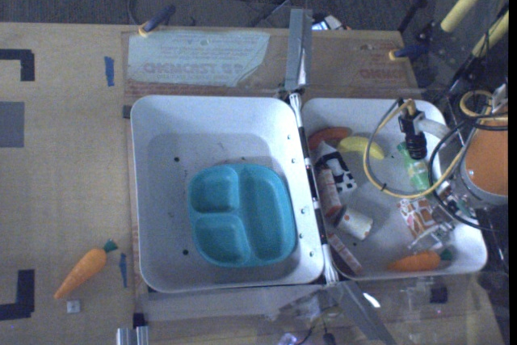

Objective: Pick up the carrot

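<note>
Carrot (416,261), orange w/ a green top, lies on its side in the right bin (477,258), close to the near wall, top pointing to the view's right. A second carrot (81,271) lies outside both bins on the surface (65,190), near the view's lower-left corner, beside a strip of blue tape (123,269) and a black tape corner (20,295).

Just past the binned carrot hangs the gripper (430,230); it's low over that bin's right side, near the carrot but apart from it. Can't tell whether it's apart or together, the view is too cluttered there. Right by it sits a small red-and-white patterned box (414,212).

Left bin (153,125) holds a teal divided plate (241,214), three compartments, toward the near half.

Further back in the right bin: a white cylinder (356,223), a long reddish bar (327,188) along the left wall, a black-and-white block (345,174), a pale green item (417,174) (possibly a bottle), a yellow banana (359,147) and an orange-red piece (329,135) at the far-left corner.

Beyond the bins, a printed sheet (198,56) lies flat on the surface, w/ a blue-handled clamp (157,18) at its far-left corner.
</note>
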Robot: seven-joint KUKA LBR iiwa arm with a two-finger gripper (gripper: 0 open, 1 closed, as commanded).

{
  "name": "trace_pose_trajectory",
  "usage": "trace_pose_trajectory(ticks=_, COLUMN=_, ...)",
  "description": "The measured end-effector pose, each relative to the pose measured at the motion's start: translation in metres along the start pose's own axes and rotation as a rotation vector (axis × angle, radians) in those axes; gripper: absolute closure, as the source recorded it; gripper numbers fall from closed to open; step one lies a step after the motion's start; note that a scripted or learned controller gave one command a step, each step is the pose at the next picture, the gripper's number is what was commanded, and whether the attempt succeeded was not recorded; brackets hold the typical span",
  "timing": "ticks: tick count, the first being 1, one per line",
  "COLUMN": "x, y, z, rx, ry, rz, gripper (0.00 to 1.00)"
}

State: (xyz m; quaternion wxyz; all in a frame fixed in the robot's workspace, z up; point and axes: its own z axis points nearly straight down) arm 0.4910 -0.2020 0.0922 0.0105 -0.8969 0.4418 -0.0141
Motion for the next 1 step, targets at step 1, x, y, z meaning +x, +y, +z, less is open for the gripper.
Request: trace_pose_trajectory(ticks=1, x=0.0534, y=-0.0559, z=-0.0299, rx=-0.028, ry=-0.015, rz=0.160, gripper=0.00)
